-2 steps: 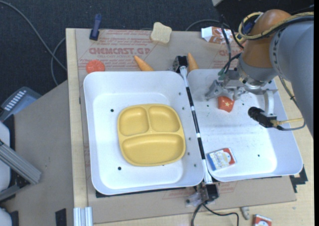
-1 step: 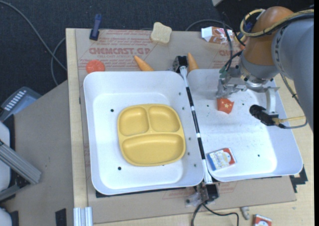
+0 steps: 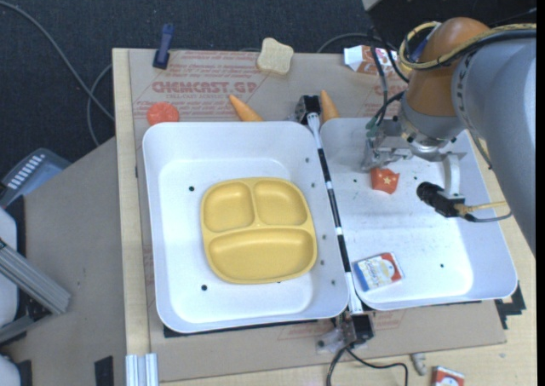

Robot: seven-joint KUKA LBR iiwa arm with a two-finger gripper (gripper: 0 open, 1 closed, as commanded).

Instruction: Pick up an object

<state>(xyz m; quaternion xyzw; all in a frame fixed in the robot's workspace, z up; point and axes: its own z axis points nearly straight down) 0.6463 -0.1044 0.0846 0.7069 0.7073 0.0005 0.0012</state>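
Red block (image 3: 385,181) is our pick: it sits in the right bin (image 3: 477,278), near the far edge, toward the left wall. Largest first: yellow tray (image 3: 255,229) fills the left bin (image 3: 170,205); a small carton (image 3: 377,271) lies near the right bin's near-left corner. Gripper (image 3: 381,157) hangs right at the block's far side; we can't tell if it's spread or pinching. We'd judge the fix is to center over the block, descend straight, and squeeze only once the block sits between the tips.
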